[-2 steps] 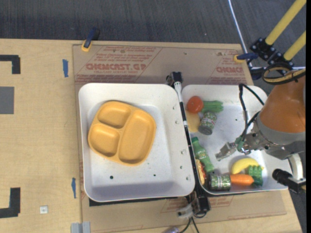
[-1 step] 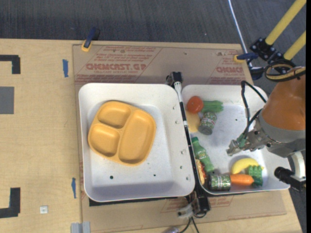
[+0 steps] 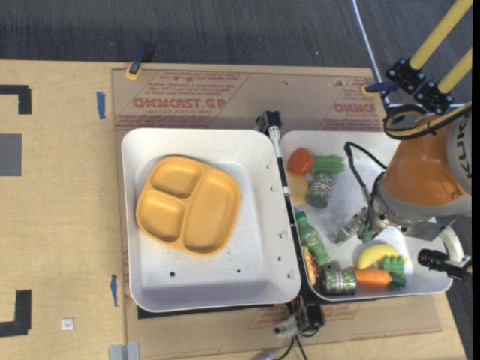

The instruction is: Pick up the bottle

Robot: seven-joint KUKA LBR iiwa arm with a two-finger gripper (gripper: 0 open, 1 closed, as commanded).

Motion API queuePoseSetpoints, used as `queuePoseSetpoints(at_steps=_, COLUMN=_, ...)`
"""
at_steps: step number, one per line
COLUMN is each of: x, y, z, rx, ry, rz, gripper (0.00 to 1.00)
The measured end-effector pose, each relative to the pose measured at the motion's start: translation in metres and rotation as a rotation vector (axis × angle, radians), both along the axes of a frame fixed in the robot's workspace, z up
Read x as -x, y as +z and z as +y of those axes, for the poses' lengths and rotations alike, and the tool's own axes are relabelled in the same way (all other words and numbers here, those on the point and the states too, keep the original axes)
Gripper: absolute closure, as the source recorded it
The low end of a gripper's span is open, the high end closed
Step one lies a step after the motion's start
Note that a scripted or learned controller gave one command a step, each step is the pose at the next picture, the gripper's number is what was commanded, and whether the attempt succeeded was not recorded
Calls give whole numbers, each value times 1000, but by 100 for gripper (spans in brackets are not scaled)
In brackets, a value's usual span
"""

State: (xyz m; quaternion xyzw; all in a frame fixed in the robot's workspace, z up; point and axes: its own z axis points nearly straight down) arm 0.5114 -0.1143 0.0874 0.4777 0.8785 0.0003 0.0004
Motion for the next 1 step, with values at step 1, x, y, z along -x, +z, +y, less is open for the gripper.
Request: queuePoseSetpoints(at_steps=1, x=28, y=1, z=0, rx=5, ry=220, rz=-14, gripper=100)
